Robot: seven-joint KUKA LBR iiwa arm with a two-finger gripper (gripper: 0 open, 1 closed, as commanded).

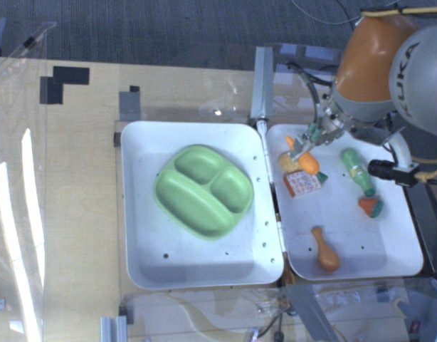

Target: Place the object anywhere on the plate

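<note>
over rt bin [396, 258], pincer [309, 140] angled down

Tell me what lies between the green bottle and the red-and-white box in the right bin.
Only bare white bin floor lies between the green bottle and the red-and-white box, as the camera view shows.

- Green plate [204, 189] with 3 compartments lies in the left bin [144, 262].
- Gripper [309, 140] hangs over the right bin [403, 258], just above an orange toy [308, 164].
</note>
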